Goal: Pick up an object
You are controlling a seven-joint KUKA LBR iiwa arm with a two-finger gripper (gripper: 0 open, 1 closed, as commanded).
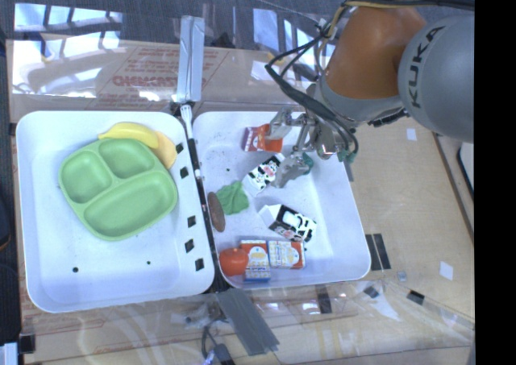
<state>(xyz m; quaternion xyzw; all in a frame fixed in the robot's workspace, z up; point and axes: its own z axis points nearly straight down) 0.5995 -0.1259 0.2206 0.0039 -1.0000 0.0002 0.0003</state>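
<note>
My gripper hangs over the upper middle of the right bin, below the arm's orange band. Its tip sits right beside a small cow-patterned carton, touching or nearly touching that carton's right side. A red-orange carton lies just up and left of the gripper. Lower in the bin are a green leafy toy, a second cow-patterned box, a red tomato-like toy and a pair of small juice cartons.
The left bin holds a green divided plate with a yellow banana at its upper edge. A brown oval piece lies against the divider wall. Cables loop above the wrist.
</note>
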